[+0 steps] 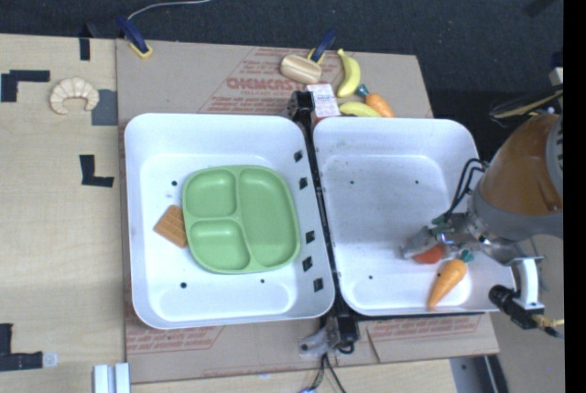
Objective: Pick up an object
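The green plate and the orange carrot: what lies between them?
In the camera view, between the green plate and the carrot lie the bins' adjoining walls, then bare floor of the right bin.

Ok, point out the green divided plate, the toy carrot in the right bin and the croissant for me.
green divided plate (242, 219), camera view, middle ridge.
toy carrot (445, 282), camera view, orange body.
croissant (73, 95), camera view, middle of its curve.
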`<state>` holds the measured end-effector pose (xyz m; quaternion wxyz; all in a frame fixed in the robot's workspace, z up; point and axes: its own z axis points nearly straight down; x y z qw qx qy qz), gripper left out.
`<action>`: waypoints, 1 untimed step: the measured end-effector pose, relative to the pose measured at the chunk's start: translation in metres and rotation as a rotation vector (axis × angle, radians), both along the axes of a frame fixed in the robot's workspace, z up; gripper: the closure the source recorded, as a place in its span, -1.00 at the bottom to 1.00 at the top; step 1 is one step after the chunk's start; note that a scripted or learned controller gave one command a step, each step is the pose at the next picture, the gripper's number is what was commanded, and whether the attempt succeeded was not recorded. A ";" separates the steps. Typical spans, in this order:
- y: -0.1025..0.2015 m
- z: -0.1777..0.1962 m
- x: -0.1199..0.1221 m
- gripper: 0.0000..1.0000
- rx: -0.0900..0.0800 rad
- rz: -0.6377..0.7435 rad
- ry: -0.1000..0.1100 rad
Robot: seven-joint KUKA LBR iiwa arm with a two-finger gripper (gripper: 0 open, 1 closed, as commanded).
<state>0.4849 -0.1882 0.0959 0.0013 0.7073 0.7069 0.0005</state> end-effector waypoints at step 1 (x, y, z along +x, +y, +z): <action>0.083 -0.009 0.055 1.00 0.002 0.004 -0.004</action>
